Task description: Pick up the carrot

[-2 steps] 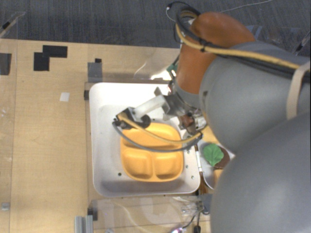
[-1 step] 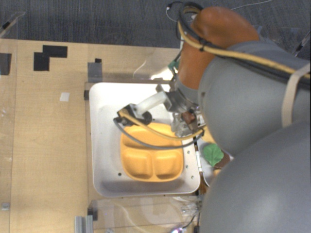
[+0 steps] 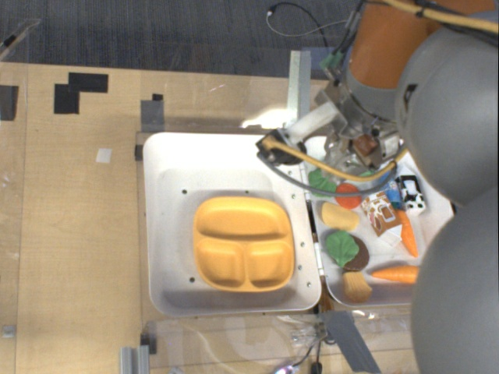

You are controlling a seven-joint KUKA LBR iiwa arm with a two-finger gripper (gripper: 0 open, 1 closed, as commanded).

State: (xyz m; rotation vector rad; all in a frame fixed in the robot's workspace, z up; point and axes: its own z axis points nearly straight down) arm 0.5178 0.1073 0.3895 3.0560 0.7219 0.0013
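An orange carrot [image 3: 396,274] lies flat along the near side of the right bin [image 3: 335,291], just left of the arm's grey body. A second, smaller orange carrot-like piece [image 3: 408,237] lies slanted just above it. My gripper [image 3: 355,153] hangs over the far part of the right bin, well up-left of both carrots and apart from them. A small brown-red thing [image 3: 364,143] shows at the gripper, but I cannot make out whether it is held. The arm hides the bin's right side.
The left bin [image 3: 164,209] holds a yellow divided tray [image 3: 243,242]. Crowding the right bin are a green leaf [image 3: 320,181], a red piece [image 3: 348,195], a pale yellow chunk [image 3: 340,216], a green leaf on a brown disc [image 3: 345,250], a tan piece [image 3: 357,287] and a patterned box [image 3: 380,213].
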